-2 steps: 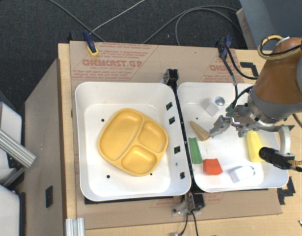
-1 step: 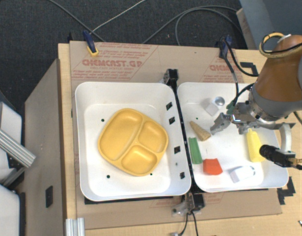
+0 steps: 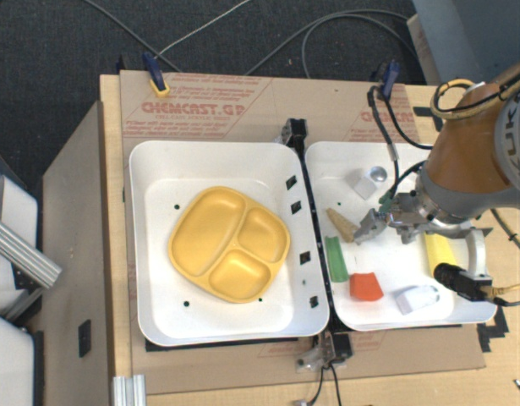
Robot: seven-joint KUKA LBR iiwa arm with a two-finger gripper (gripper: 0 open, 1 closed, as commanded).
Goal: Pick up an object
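Dark carpet surrounds a cardboard-topped bench (image 3: 200, 100) bearing two bins. The left bin (image 3: 145, 252), left of the green bar (image 3: 335, 259), holds a yellow plate (image 3: 230, 244). The bar lies in the right bin (image 3: 344, 163), against its left wall. A tan wedge (image 3: 340, 221) sits just above the bar, and an orange block (image 3: 366, 287) just to its lower right. The gripper (image 3: 371, 225) hangs low up and right of the bar, at or very near the wedge. Whether it is clenched or released cannot be told, and nothing shows as held.

Likely target: the wedge. Its tapered faces could squirt out of a squeeze, or a descent slightly off could shove it onto the bar or the wall. A closing grip might also catch both pieces and lift neither cleanly.
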